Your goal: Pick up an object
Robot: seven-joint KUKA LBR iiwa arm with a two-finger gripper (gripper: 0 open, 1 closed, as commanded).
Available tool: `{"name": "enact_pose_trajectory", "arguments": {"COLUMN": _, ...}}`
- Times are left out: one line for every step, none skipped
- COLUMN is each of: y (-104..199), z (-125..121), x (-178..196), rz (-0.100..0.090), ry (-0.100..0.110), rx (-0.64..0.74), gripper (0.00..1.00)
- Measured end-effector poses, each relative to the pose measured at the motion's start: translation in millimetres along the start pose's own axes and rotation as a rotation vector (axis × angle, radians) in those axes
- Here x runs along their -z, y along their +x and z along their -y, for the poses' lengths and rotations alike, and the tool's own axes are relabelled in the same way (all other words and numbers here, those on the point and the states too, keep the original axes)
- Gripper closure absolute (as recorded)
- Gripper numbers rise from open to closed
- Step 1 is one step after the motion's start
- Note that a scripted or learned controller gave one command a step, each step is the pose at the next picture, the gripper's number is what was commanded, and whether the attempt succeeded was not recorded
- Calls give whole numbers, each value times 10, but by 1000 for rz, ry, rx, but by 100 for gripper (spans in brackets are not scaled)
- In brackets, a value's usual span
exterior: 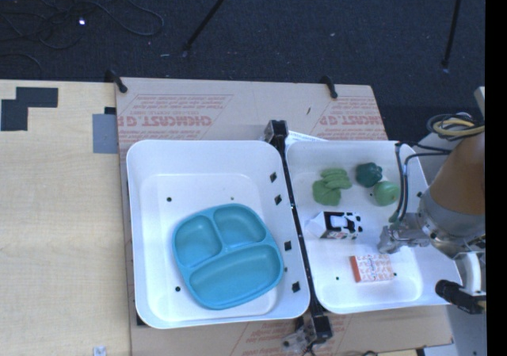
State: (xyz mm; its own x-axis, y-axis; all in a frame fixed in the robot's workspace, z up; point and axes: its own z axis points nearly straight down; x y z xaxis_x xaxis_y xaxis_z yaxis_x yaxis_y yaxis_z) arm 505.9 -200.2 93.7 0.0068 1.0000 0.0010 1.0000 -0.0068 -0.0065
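The left white bin [150, 188] holds a blue three-compartment plate [228, 254]. In the right white bin [337, 299], relative to a black-and-white carton [342, 224], three green vegetable toys [331, 185] lie behind it, a small red-and-white packet [371, 268] lies in front, and the gripper [394, 237] hangs just to its right.

The right bin [408, 287] carries five small objects. A light green leafy piece [331, 185] lies near the bin's far edge, left of centre. A dark green round piece [368, 174] sits to its right, with a lighter green ball [386, 193] just beside it, toward the right edge. A black-and-white item [342, 224] lies near the bin's centre. A flat red-and-white packet [371, 268] lies toward the near edge.
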Motion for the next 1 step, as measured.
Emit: {"name": "enact_pose_trajectory", "arguments": {"y": -111, "z": -1, "x": 504, "rz": 0, "ry": -4, "rx": 2, "gripper": 100}}
